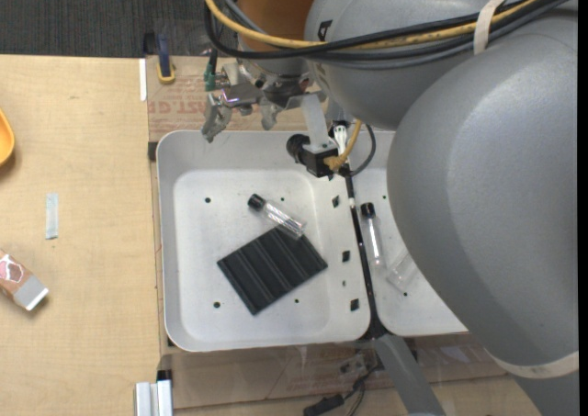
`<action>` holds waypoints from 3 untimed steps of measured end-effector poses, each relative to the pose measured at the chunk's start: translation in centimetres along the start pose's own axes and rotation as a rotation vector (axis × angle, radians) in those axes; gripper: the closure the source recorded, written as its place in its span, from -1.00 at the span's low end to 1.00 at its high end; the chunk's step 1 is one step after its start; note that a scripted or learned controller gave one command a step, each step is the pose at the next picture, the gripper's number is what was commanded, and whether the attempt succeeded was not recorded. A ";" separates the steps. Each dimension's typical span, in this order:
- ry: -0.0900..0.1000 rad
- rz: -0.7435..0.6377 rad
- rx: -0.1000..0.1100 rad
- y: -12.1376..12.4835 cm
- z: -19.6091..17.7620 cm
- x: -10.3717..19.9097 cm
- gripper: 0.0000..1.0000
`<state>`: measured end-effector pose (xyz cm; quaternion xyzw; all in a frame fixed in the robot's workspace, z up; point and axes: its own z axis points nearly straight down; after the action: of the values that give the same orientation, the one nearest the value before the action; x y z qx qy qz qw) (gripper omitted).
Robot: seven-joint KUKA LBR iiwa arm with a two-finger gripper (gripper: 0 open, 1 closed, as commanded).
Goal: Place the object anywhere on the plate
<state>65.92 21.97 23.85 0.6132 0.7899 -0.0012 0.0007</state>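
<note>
A small clear tube with a dark cap (275,215) is seen lying flat on the floor of the left white bin (184,221), just beside the upper corner of the black ribbed plate (273,268); whether the two are touching cannot be told from this angle. The long axis of the tube runs diagonally, with the dark cap pointing to the upper left and the clear end to the lower right, toward the plate.

The tube is judged to be light, stiff and smooth, so it may roll or slip when it is pushed. It should be taken across its middle, with the fingers closing at a right angle to the long axis. If it is glass, a gentle force is needed.

The gripper (241,116) is held above the far rim of the bin, well apart from the tube. Its metal fingers (214,122) appear to be spread apart, with nothing between them. The plate lies slightly tilted in the bin, and its ribbed top is free for the placing.
</note>
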 end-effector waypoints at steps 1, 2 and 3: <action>0.000 0.000 0.000 0.0 0.0 0.0 -1.00; 0.000 0.000 0.000 0.0 0.0 0.0 -1.00; 0.000 0.000 0.000 0.0 0.0 0.0 -1.00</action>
<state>65.92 21.97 23.85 0.6132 0.7899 -0.0012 0.0007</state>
